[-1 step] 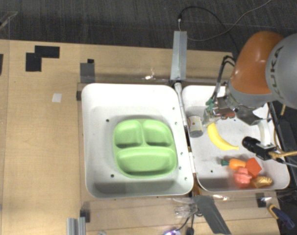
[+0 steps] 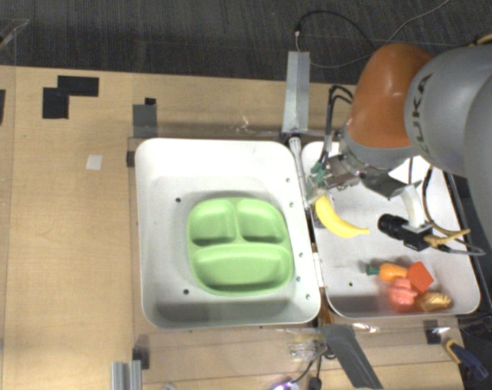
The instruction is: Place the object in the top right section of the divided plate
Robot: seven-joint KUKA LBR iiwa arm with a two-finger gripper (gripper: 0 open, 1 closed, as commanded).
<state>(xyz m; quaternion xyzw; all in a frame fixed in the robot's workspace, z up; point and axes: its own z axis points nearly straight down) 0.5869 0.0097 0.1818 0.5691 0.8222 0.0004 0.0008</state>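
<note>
A green divided plate [image 2: 239, 244] lies in the left white bin [image 2: 161, 177], with two small sections at its far side and one wide section at the near side. A yellow banana [image 2: 336, 220] lies in the right bin [image 2: 465, 295], close to its left wall. My gripper [image 2: 321, 180] hangs over the far left corner of the right bin, just above the banana's upper end. The arm's wrist and orange band hide most of it. I cannot make out anything between the gripper and the banana.
At the near right of the right bin lie an orange carrot-like piece [image 2: 389, 271], a red block [image 2: 420, 276], a pink item [image 2: 401, 296] and a golden-brown item [image 2: 435, 301]. A black cable end [image 2: 402, 227] hangs above that bin.
</note>
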